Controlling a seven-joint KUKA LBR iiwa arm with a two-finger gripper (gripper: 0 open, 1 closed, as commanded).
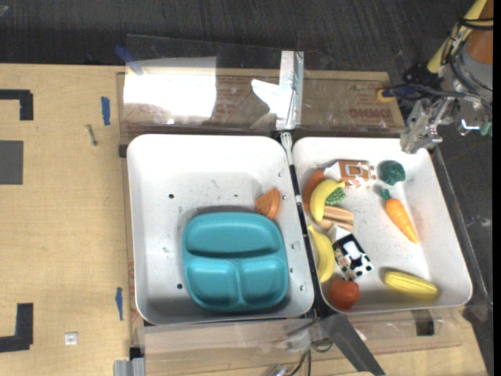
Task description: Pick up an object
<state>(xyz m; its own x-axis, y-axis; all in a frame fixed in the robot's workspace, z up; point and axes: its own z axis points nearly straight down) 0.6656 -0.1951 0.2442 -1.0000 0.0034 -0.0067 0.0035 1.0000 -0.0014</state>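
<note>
Toys crowd your right bin [450,233] below the end effector [419,135], grip unreadable: two bananas [322,200], one carrot [400,216]; farther left, one teal tray [233,258].

Glossy plastic tray [233,266], matt wooden bench [55,233]

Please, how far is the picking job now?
Done: nothing looks picked yet; the carrot and bananas lie in the right bin. In hand: the gripper hovers over that bin's far right corner, with no object visible in it. Left: descend, grasp, lift.
</note>
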